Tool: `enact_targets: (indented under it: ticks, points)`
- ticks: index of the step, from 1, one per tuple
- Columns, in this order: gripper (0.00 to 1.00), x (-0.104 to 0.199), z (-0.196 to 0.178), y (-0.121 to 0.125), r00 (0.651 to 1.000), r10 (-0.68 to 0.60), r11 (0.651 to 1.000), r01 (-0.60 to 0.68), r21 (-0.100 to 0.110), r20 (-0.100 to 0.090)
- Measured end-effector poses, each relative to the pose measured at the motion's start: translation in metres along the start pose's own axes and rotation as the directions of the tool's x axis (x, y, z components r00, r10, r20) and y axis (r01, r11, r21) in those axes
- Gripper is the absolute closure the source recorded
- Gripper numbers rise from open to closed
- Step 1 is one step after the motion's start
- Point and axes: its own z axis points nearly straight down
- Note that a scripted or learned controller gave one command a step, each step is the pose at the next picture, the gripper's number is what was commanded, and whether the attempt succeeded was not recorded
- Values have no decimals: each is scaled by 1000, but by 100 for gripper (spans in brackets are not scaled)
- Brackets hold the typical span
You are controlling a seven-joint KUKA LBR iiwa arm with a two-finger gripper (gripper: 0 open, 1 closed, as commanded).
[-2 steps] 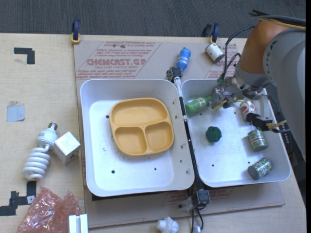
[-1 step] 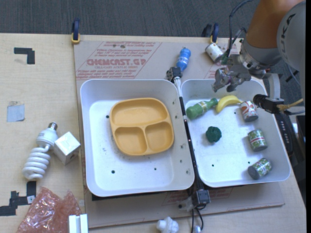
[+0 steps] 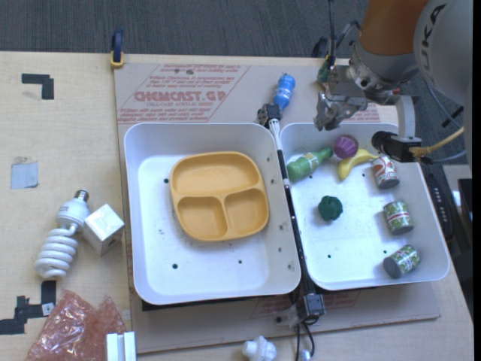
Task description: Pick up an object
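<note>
White right bin (image 3: 440,265) holds seven things: three cans (image 3: 397,217), one green bottle (image 3: 306,164), one purple ball (image 3: 346,146), one banana (image 3: 355,162), one dark green lump (image 3: 329,208). Gripper (image 3: 331,117) hangs over its far rim; whether its jaws are spread, I cannot tell. Left bin (image 3: 143,269) holds one yellow tray (image 3: 219,196).

Light wood bench top, grey carpet floor behind.
Bench surface (image 3: 60,149) pale tan, black tape marks (image 3: 39,85) at left, small grey square patch (image 3: 24,174) below them. Brown cardboard sheet (image 3: 180,92) with red print lies under the bins. Dark grey carpet (image 3: 188,10) runs across the top beyond the bench edge. Blue-and-yellow clamp (image 3: 116,49) on the far edge. Even, flat lighting.
</note>
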Motion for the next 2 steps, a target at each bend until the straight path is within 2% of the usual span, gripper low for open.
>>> enact_targets:
  ticks: [1,2]
  points:
    - [0,0,0,0,1000,0,1000,0,0,0]
    - [0,-28,89,-49,1000,4,1000,-4,2,0]
